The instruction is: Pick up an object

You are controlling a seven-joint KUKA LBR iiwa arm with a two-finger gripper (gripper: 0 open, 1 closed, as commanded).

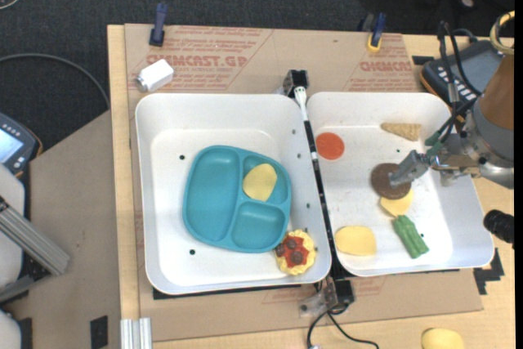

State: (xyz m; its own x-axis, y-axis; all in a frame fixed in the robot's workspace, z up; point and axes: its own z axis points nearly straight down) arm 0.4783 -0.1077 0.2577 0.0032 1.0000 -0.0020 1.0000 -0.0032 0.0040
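Observation:
My gripper [404,172] reaches in from the right and hovers low in the right bin [359,106]. Its tip is directly over a brown round piece [389,181] and partly hides it. Just below that piece lies a small yellow chunk [397,205], with a green stick [410,236] beside it. A pale yellow round slice [356,240] rests near the bin's front. A red disc [330,145] sits at the left of this bin and a tan wedge [402,129] at the back.
The left bin [163,176] holds a teal divided plate [214,200] with a yellow piece [261,181] on it, and a red-and-yellow toy [296,251] at its front right corner. A black divider strip [308,139] runs between the bins.

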